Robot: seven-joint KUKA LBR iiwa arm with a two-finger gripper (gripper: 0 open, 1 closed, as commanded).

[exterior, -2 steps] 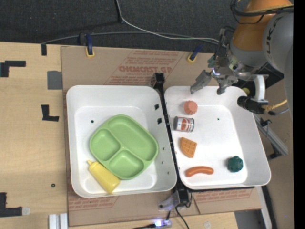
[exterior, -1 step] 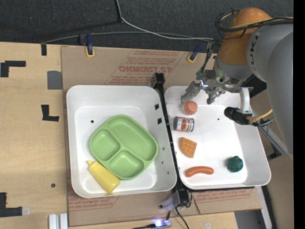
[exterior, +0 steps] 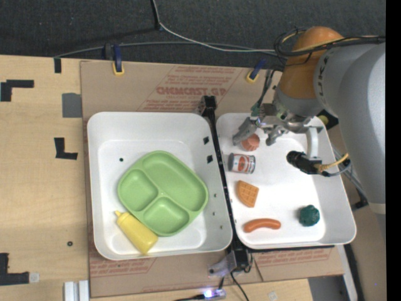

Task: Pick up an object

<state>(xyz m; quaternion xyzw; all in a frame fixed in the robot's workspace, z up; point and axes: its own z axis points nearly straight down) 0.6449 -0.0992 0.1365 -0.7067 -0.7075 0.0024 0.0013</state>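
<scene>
A wooden bench point(exterior: 37, 187) is seen from above, with a sheet of brown cardboard point(exterior: 182, 89) laid on it and a dark carpet behind. Two shallow white bins are placed side by side on the cardboard. In the left bin point(exterior: 100, 168) a green divided plate point(exterior: 163, 192) is found, and a yellow bottle point(exterior: 135, 232) lies just beside its lower left edge. In the right bin point(exterior: 332, 224) several small things are spread: a small can point(exterior: 242, 163) lying on its side, a waffle point(exterior: 247, 193), a sausage point(exterior: 262, 225) and a green ball point(exterior: 308, 216).

The gripper point(exterior: 260, 132) is lowered into the far part of the right bin, and its two fingers are spread apart. Between and just under them a small pinkish-red thing point(exterior: 251, 142) is seen; this seems to be the object that is aimed at. It is rounded, pale red, and partly covered by the fingers, so its exact kind cannot be told. It lies near the dividing wall of the bins, just above the can.

It is judged that the grasp is not yet made, because the fingers are not closed on anything. To do this step well, the gripper should be centred over the pinkish thing so that both fingers pass on its sides, then lowered close to the floor of the bin before it is closed. Care should be taken that the can is not touched, since it is very near. The object looks smooth and round, so it may slip out if it is pinched off-centre.
</scene>
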